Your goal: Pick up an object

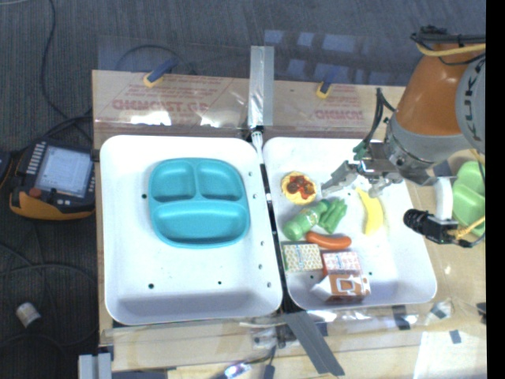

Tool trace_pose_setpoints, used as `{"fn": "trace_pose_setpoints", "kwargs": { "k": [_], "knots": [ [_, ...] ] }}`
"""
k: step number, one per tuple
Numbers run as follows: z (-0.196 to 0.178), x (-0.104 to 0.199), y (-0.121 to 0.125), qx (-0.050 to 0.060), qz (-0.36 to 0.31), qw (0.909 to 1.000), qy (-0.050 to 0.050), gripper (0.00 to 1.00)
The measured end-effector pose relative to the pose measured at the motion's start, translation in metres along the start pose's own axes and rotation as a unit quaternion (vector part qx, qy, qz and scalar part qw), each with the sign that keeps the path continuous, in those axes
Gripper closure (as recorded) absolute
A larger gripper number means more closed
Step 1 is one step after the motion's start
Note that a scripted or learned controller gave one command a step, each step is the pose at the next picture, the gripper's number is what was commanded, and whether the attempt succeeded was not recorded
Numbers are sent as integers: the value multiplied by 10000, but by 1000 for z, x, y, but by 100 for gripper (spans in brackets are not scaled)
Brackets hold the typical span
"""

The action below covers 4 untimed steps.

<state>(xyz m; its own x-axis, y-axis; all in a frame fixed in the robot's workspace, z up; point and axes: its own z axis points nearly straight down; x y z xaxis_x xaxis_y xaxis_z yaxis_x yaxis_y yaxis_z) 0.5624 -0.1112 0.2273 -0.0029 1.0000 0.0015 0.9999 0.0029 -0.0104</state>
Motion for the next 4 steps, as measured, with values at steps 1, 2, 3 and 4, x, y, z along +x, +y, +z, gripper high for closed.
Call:
{"fn": "trace_pose_setpoints", "kwargs": {
  "k": [1,2,3,4],
  "knots": [
    [32,-58,9,2,507,9987,2,0],
    [122,-85,26,-92,776,9969,-5,0],
    [59,-33,-43,-2,-889,9960,5,0],
    [-10,-92,-69,-14,-767,9971,-1,0]
  ]
}}
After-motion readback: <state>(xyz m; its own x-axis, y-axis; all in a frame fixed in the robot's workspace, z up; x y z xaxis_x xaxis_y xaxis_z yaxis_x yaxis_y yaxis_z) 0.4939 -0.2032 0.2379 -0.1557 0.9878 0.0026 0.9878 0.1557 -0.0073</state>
